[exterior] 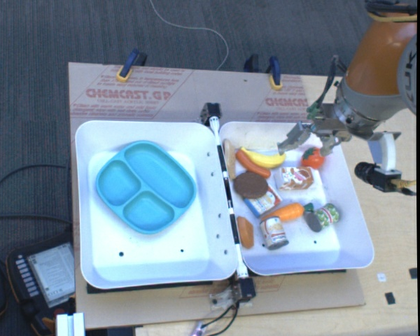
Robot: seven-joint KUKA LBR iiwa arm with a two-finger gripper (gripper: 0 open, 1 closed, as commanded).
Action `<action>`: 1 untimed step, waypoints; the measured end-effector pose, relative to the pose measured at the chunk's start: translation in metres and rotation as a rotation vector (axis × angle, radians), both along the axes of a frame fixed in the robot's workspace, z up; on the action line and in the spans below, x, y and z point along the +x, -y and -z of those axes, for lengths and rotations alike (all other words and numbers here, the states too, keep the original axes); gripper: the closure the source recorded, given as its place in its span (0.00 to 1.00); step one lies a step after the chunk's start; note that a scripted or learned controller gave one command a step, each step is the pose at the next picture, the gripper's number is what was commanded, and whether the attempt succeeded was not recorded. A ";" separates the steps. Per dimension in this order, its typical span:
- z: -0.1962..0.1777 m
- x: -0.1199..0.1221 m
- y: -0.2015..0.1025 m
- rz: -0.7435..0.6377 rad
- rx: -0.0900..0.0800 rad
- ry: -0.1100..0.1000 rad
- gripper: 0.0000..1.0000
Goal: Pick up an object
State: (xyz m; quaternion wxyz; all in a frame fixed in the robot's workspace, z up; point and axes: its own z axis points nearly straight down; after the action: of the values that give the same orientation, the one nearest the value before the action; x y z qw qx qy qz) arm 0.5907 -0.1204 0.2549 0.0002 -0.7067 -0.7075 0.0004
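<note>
The hand [309, 139] hangs over the far end of the right bin [350, 215], its two fingers spread apart with nothing between them. Just below it sit a tomato [312, 159] and a banana [262, 158]. A carrot [290, 212] and a can [274, 233] lie nearer. The left bin [91, 187] holds a blue divided plate [145, 185].

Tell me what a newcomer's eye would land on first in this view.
The bright blue divided plate stands out most, lying alone in the left bin. Next comes the jumble of toy food in the right bin, with a yellow banana near its far end and an orange carrot nearer the middle. Above that bin's far right corner hangs the arm's gripper, close over a small red tomato.
</note>
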 end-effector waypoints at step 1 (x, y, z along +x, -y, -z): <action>0.137 0.023 0.007 -0.001 -0.007 0.022 0.00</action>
State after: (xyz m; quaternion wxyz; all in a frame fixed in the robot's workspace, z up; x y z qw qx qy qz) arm 0.6133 -0.1271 0.1174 -0.0101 -0.7064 -0.7077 -0.0049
